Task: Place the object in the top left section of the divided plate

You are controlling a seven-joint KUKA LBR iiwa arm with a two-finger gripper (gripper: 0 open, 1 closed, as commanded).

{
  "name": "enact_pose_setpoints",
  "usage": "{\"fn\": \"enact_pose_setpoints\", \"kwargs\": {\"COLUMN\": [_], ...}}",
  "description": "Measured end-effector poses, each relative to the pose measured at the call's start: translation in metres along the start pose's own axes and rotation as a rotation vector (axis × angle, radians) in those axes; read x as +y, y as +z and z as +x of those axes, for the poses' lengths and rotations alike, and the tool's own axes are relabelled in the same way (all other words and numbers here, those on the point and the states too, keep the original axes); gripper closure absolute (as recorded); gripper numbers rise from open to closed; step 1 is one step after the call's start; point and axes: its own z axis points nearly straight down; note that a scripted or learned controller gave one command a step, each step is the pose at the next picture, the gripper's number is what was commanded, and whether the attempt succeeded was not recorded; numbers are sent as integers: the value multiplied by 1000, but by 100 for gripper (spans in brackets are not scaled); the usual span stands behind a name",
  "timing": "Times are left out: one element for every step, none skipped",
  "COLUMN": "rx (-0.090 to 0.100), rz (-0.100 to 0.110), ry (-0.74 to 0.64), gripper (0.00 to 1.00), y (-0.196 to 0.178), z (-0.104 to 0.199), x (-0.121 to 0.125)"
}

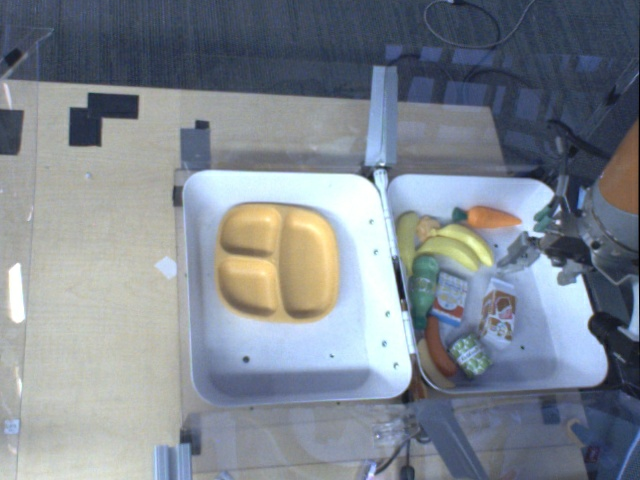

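A yellow divided plate [278,261] lies in the left bin [205,358]. Its top left section [250,230] holds nothing, and neither do the section below it and the large right section. The right bin [570,353] holds the toy foods: an orange carrot [490,216], a yellow banana [455,246], a green bottle [425,278], two small cartons [498,313] and a green packet [468,356]. My gripper [540,253] hangs over the right side of that bin, just right of the banana and below the carrot, with nothing seen in it.
A metal divider [383,118] runs between the two bins. The arm's grey body [615,218] covers the right bin's far right edge. A brown sausage-like piece [437,353] lies against the right bin's left wall. Black tape marks [100,116] sit on the bench at upper left.
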Motion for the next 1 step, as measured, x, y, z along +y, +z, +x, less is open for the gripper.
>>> {"fn": "enact_pose_setpoints", "kwargs": {"rx": [0], "rz": [-5], "ry": [-8], "gripper": [100], "y": [-11], "z": [1], "x": [2]}}
